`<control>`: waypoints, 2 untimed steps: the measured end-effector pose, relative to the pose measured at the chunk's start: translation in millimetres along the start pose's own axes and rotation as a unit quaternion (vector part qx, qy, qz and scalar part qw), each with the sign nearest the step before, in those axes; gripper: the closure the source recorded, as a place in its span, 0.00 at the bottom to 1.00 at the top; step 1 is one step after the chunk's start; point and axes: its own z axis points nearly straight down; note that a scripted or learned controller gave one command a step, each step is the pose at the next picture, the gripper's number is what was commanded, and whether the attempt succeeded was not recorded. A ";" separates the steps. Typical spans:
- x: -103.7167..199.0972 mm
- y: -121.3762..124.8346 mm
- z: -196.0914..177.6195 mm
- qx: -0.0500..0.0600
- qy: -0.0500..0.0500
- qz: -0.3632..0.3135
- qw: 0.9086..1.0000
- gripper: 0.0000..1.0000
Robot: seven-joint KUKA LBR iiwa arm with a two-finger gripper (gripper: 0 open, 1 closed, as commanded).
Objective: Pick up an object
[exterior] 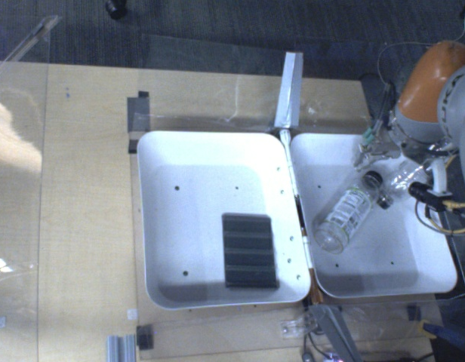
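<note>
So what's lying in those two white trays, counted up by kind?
Clear plastic bottle: 1, in the right tray
Black ridged block: 1, in the left tray
Total: 2

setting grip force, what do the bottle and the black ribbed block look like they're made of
Bottle: likely thin clear plastic, glossy; the bin floor shows through it and it glints. Black ribbed block: matte, dark, no highlights, so perhaps rubber or foam, though hard plastic can't be ruled out.
</note>
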 end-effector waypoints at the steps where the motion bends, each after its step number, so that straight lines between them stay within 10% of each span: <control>1: 0.1 0.0 0.1 0.000 0.000 0.000 1.000 0.00; 2: -15.7 -52.8 6.6 0.004 0.003 -0.132 0.991 0.00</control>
